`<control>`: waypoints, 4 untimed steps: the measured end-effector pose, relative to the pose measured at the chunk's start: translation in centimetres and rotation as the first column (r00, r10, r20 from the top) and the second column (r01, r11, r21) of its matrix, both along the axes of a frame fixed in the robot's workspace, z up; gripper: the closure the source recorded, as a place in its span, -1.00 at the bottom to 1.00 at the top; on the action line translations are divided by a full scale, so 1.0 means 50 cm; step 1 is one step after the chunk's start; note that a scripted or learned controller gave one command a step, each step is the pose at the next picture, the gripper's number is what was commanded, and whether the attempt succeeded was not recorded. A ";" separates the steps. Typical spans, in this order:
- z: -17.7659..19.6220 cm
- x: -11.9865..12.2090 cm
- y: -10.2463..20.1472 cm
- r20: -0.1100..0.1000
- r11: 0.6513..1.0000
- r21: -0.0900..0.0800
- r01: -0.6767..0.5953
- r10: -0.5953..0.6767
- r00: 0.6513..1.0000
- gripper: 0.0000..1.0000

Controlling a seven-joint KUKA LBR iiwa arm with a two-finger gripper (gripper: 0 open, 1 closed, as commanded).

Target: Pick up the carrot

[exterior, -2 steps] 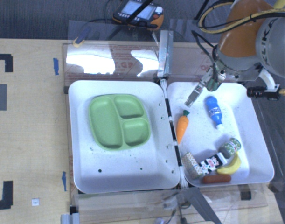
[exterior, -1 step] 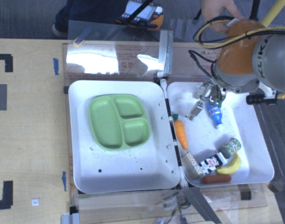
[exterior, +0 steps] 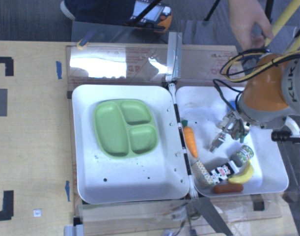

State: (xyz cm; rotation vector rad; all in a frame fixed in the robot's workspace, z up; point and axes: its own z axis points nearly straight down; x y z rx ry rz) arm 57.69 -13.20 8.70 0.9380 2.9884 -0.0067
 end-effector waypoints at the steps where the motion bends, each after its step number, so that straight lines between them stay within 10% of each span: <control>1: 0.019 0.008 0.010 0.008 1.000 0.005 -0.004 0.004 1.000 1.00; 2: 0.003 -0.172 0.056 0.005 0.991 0.008 0.133 -0.133 0.991 1.00; 3: 0.190 -0.193 0.217 -0.010 0.858 0.006 0.513 -0.513 0.858 1.00; 4: 0.189 -0.157 0.309 -0.009 0.641 0.003 0.767 -0.767 0.641 1.00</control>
